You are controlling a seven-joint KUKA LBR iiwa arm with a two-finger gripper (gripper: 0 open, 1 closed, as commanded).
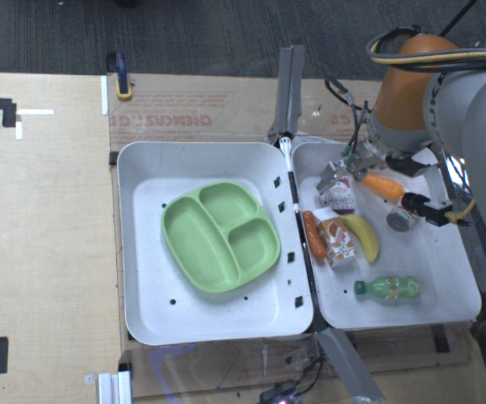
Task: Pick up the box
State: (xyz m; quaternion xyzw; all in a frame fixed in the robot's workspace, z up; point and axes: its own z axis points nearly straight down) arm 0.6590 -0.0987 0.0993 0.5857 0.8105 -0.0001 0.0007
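A small white and pink box (340, 197) stands in the right bin (445, 310) near its far left corner. My gripper (342, 175) hangs right over the top of this box, touching or nearly touching it, and the wrist covers what lies behind. A second, flat box with a red and white print (338, 242) lies a little nearer, between an orange-red sausage-shaped thing (313, 235) and a banana (363, 236).
The right bin also holds an orange carrot (383, 185), a small grey can (399, 220) and a green bottle (388, 289) lying on its side. A green divided plate (219, 236) sits in the left bin (142, 301).
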